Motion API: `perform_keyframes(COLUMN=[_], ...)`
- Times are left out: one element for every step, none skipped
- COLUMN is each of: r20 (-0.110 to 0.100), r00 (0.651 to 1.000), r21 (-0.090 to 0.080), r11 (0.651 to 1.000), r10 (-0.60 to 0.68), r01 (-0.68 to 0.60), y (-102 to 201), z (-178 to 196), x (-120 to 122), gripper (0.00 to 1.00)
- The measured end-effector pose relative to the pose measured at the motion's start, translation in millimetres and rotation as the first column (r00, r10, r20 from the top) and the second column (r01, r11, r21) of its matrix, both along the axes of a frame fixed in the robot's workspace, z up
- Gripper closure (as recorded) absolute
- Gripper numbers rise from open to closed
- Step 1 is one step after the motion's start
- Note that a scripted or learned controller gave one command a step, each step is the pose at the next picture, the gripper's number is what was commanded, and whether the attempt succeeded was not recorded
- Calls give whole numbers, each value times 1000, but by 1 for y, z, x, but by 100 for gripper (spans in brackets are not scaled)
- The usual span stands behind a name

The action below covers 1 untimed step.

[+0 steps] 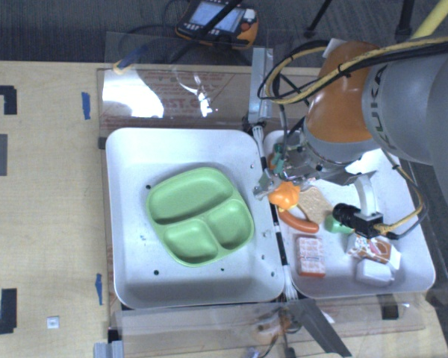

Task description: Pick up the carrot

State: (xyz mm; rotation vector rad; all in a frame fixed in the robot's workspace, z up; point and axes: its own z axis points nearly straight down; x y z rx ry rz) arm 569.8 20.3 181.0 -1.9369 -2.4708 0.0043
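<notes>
Bright overhead light; hard glare on the clear panel [160,95] — soft shadows in the bins; slightly soft focus.

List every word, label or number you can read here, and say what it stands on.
None reads clearly.
Red packet in the right bin: print too blurred to read.
Handheld device beyond the bins: lit screen, too small to read.
Small white and orange carton: markings blurred.

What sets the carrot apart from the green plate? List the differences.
The carrot is orange and slim; the green plate is broad and split into three compartments. The carrot lies in the right bin, crowded among other items by the gripper; the green plate sits alone in the left bin. The carrot is far smaller than the green plate. Both rest flat in white bins.
</notes>
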Motion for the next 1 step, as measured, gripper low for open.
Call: perform_keyframes(r20=[1], r00=[1000], r21=[-1], r11=[1000], r10=[-7], r01=[7], y=[14], z=[0], x=[11], gripper=[100])
